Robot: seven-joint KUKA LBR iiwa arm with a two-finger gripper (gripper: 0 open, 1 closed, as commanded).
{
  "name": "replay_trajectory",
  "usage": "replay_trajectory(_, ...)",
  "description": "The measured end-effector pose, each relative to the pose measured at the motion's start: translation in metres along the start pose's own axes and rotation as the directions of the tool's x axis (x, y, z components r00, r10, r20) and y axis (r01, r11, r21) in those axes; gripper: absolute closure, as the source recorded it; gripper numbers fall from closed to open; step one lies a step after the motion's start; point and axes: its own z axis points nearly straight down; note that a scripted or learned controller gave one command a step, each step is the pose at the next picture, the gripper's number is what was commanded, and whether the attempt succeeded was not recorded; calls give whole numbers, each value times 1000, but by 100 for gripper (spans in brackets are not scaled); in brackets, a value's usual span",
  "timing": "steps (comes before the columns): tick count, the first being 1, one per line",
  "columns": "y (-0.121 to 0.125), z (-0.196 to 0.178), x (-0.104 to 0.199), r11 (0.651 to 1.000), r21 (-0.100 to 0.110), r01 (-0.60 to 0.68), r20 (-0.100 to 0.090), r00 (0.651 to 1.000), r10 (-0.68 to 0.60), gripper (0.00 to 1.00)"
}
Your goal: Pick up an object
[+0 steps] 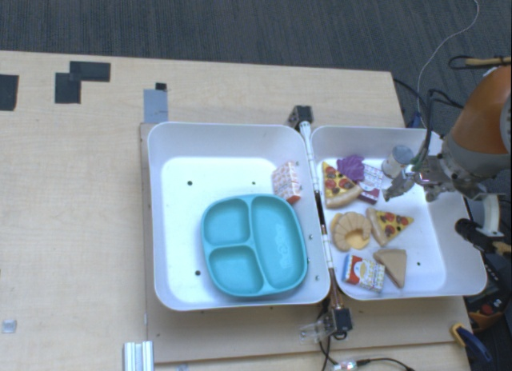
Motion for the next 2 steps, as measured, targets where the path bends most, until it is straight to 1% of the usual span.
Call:
replay_trajectory(1, -35, 24, 15, 1000, -18, -1, 5, 1000, 1, 0)
replay_trajectory(2, -33, 13, 17, 1000, -21, 1, 2, 1000, -1, 100)
